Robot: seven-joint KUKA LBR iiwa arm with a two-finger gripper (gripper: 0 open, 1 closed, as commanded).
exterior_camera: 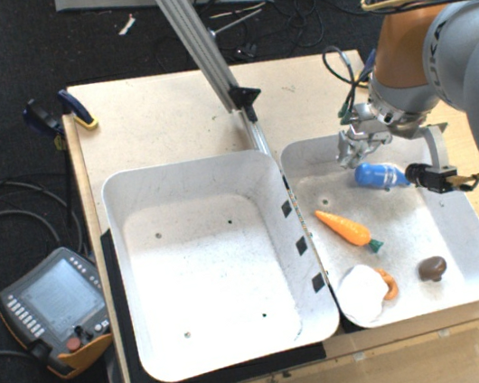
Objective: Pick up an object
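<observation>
- Leftmost, a teach pendant (56, 310) lies on the dark floor at about 8 o'clock of the bench (153, 119), well apart from both bins, its cable looping away above it.
- Next, the left bin (202, 266) shows a bare white floor from rim to rim, with the widest open room on the bench.
- A slanted metal rail (199, 42) comes down from 12 o'clock and ends at the seam where the two bins meet.
- Along that seam, the right bin (473, 268) has its left wall touching the left bin's right wall.
- Inside the right bin, an orange carrot (345, 228) lies near the middle, tilted, green tip toward 4 o'clock.
- At 6 o'clock of the carrot, a white round object (362, 294) sits against the bin's front rim, with a small orange piece touching its right side.
- A small brown object (433, 268) rests at 4 o'clock of the carrot, clear space around it.
- A blue bottle (380, 175) lies at 1 o'clock of the carrot, near the back wall.
- The gripper (356, 149) hangs just at the bottle's 10 o'clock edge; its fingers seem slightly apart with nothing between them, though the view is too coarse to be sure.
</observation>
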